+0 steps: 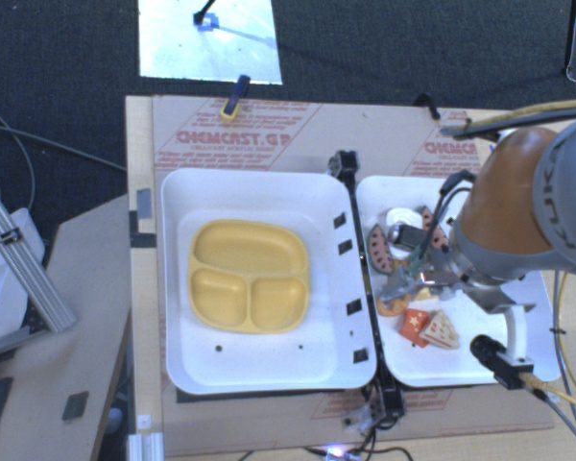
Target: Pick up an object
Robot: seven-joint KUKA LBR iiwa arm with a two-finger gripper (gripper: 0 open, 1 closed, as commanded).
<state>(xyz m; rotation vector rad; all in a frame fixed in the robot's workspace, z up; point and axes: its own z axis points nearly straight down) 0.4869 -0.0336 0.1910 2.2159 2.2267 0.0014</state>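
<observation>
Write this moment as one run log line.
tool: low in right bin, over toy food | nothing seen held | yellow tray: left bin

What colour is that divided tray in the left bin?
Pale yellow tray, seen clearly in the camera view.

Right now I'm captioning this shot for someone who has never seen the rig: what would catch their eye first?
First the arm, its orange band bulking over the right bin, with its hand low among small toy foods. Next the yellow divided tray, alone in the middle of the left bin.
</observation>
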